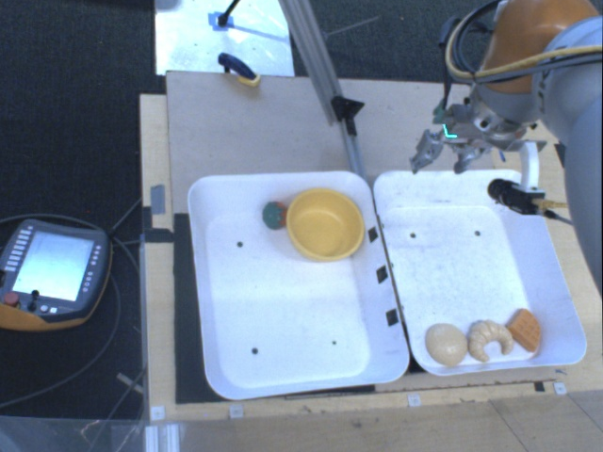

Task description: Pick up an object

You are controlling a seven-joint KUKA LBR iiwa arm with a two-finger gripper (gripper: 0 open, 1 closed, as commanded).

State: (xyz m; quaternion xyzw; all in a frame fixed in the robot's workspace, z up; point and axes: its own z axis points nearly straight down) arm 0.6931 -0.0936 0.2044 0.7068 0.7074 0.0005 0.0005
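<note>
My gripper hangs over the far rim of the right bin, fingers spread and nothing between them. Along that bin's near edge lie three items in a row: a pale round bun, a croissant and an orange waffle-like piece. The left bin holds a yellow bowl at its far right corner. A small dark green ball touches the bowl's left side.
A slanted metal pole ends in a black clamp just behind the gap between the bins. A teach pendant lies on the floor at left. A black and yellow handle rests at the board's far edge.
</note>
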